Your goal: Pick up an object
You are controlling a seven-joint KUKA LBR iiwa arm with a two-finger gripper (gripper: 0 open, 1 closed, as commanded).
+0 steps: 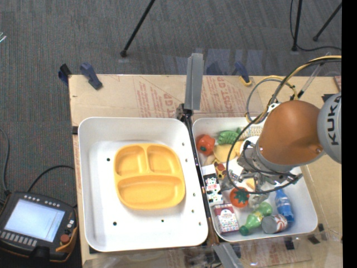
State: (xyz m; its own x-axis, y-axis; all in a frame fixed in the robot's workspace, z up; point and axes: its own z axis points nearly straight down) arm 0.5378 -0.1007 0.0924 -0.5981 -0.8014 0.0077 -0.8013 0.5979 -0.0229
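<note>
Your gripper (244,178) hangs low over the right bin (310,205); whether it is open you cannot tell. A red tomato toy (240,197) lies just below it, among other small items. Well left sits the yellow divided plate (149,175) in the left bin (89,149). Cardboard (134,96) covers the bench, grey carpet (83,27) beyond.

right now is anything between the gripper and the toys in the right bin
Nothing visible does. The gripper is down among the clutter in the right bin, just above the red tomato toy, with packed neighbours crowding it.
</note>
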